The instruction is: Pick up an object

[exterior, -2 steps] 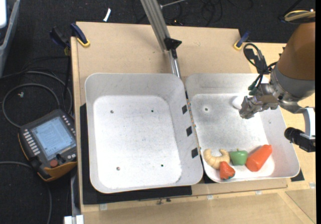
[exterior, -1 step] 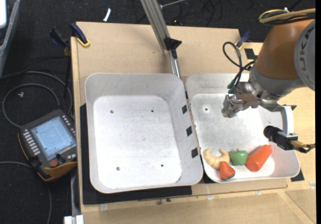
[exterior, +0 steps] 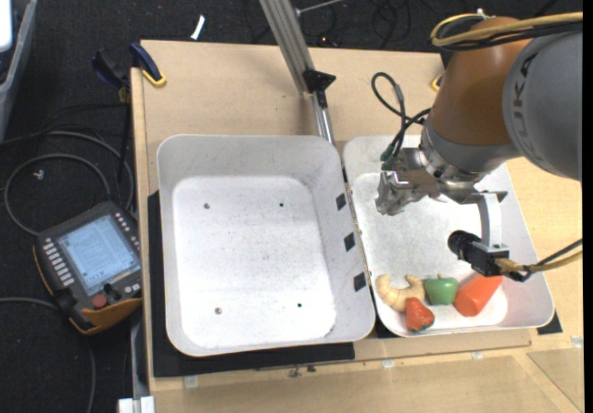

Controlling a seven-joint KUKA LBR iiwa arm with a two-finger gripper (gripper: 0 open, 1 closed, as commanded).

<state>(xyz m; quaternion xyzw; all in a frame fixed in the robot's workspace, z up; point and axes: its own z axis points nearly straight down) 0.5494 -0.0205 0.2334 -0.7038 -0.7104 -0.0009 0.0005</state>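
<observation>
My gripper [exterior: 391, 195] hangs over the upper left part of the right bin [exterior: 519, 217], under the grey and orange wrist. Several small objects lie along that bin's front edge: a cream curved piece [exterior: 397, 289], a green pepper [exterior: 442, 289], a red strawberry-like piece [exterior: 419, 313] and an orange carrot-like piece [exterior: 477, 294]. The gripper is well behind them, toward the bin's far side, and touches none of them. The wrist hides part of the bin's back.
The left bin [exterior: 185, 161] sits beside the right one, with a raised rim between them. A black fitting with a yellow cable [exterior: 471, 251] hangs from the arm just behind the carrot-like piece. A metal pole [exterior: 283, 18] slants in from the back.
</observation>
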